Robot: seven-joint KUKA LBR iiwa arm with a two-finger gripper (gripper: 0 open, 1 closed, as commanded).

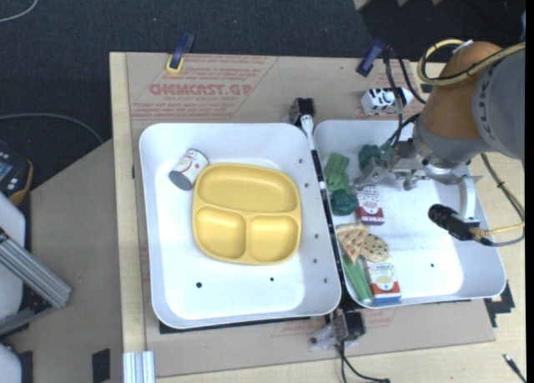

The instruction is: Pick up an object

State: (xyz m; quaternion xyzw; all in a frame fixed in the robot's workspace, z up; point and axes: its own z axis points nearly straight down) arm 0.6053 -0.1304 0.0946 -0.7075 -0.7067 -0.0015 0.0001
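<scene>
My gripper [385, 171] hangs low over the back left part of the right bin [467, 269], under the grey arm with its orange band [467, 68]. A dark teal toy [369, 155] lies right at the gripper's left side. Just left of it are a light green piece [336, 168] and a dark green round piece [343, 201]. A red and white packet [370, 206] lies just in front of the gripper. Nearer the front lie a waffle-patterned cracker [364, 244], a green stick [355, 274] and a small carton [384, 280].
The left bin [167, 273] holds a yellow divided plate [247, 212] and a small cup [188, 169] on its side at the back left. A black plug with a yellow cable [450, 221] hangs over the right bin's right half. A black and white toy [381, 100] sits behind that bin.
</scene>
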